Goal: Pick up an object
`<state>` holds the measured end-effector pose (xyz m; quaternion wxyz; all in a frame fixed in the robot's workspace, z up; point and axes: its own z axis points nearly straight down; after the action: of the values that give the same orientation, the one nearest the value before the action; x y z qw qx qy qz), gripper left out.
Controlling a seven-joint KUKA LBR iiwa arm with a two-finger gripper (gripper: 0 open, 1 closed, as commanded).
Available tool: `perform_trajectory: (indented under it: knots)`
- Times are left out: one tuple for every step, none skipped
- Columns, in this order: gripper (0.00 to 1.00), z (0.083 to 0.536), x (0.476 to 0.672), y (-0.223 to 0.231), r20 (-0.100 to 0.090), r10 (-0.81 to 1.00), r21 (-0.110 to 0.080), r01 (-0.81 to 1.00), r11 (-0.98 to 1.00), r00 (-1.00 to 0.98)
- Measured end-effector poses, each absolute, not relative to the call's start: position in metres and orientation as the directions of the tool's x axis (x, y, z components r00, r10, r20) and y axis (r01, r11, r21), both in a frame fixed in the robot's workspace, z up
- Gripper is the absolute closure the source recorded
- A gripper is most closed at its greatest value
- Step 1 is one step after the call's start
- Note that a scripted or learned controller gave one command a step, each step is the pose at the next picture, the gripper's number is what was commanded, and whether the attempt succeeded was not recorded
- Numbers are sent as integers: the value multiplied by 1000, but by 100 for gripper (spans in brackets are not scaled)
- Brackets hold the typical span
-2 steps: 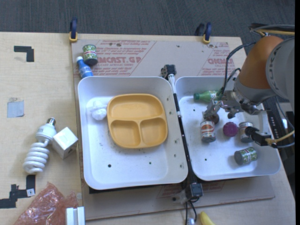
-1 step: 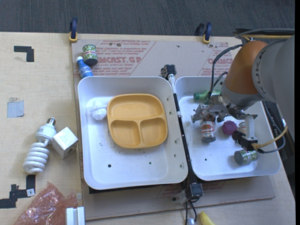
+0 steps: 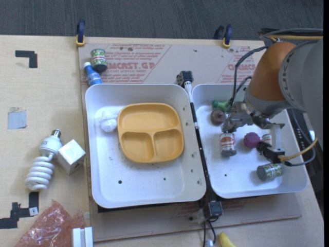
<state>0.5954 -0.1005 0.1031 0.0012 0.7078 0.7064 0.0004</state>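
Two shallow white bins sit side by side on the worktop (image 3: pixel 51 96), seen from above at a slant. The left bin (image 3: pixel 103 179) holds a yellow divided tray (image 3: pixel 150 131) and a small white lump (image 3: pixel 108 122). The right bin (image 3: pixel 226 184) holds several small things, and the grey arm with its orange band (image 3: pixel 270 78) reaches into it from the right.

The tool (image 3: pixel 232 123) hangs low over the bin's upper left part, directly above a small can with a red and white label (image 3: pixel 228 143). The can seems to be the target; it stands just below the tool, roughly upright, with its long axis running up out of the bin floor and leaning slightly toward the camera. Whether the tool is open or closed cannot be told, since the wrist hides its tips (the can itself looks free of any grip).

Nearby lie a brown round object (image 3: pixel 217 117), a green piece (image 3: pixel 221 105), a purple ball (image 3: pixel 251 140) and a second can tipped on its side (image 3: pixel 269 171), its length running left to right.

The step in hand looks like the approach, just before a grasp. The next move probably calls for a straight descent over the can's top, closing on its sides without nudging the purple ball.
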Motion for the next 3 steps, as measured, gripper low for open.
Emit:
perform_trajectory:
  knots:
    - [0,103,595,-100,-1,1000,2,1000,-2,2]
    - [100,114,596,-101,-2,1000,5,1000,-2,2]
    - [100,193,659,-104,-2,1000,1,1000,2,-2]
